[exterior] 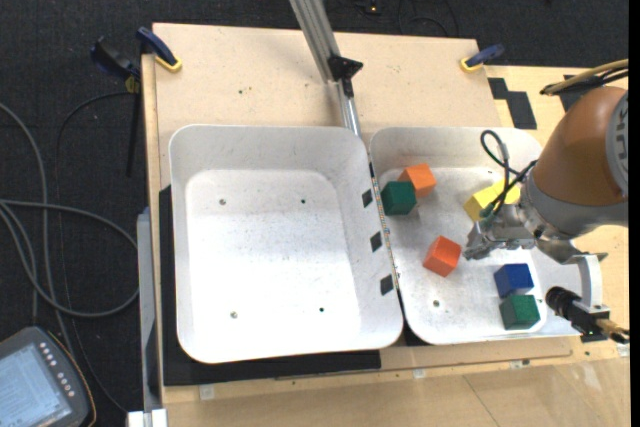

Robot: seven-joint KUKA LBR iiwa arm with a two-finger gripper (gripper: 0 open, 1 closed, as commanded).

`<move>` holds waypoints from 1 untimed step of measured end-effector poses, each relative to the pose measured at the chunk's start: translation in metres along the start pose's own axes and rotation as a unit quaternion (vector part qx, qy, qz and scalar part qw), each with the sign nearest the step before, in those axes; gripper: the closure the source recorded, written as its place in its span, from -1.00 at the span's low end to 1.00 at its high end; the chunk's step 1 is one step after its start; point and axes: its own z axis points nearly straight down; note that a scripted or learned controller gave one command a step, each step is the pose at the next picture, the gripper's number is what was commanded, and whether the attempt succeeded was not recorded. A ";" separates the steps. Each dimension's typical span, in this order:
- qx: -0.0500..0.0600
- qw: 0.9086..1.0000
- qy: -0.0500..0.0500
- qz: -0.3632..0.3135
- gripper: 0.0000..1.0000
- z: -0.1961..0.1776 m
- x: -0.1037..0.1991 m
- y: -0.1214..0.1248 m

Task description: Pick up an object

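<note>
Starting at the far left, passing a grey pendant screen point(32, 383) and loose cables point(40, 235) on the dark floor, then reaching the bench point(250, 80) with a blue and yellow clamp point(158, 48) at its back left corner. Moving right, meeting the left bin point(190, 215), sitting edge to edge with the right bin point(400, 315), and seeing a slanted metal pole point(305, 0) coming down towards the seam between the two. Crossing into the right bin, finding a dark green cube point(398, 198) touching a small orange cube point(421, 178) near the back, and a red-orange cube point(441, 256) lying tilted and alone near the middle. Coming next to the pincer point(490, 241), hanging low over the bin floor just right of the red-orange cube, close beside it but apparently not touching it. Noting a yellow block point(484, 201) just behind the pincer, partly crossed by a black cable. Failing to tell whether the pincer is released or clenched, and seeing nothing grasped in it. Finding a blue cube point(513, 278) and a second green cube point(520, 311) just in front of the pincer, towards the near right corner. Ending with the arm point(585, 155) reaching in from the right.
</note>
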 end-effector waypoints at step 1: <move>0.000 1.000 -0.001 -0.002 1.00 -0.062 0.004 0.007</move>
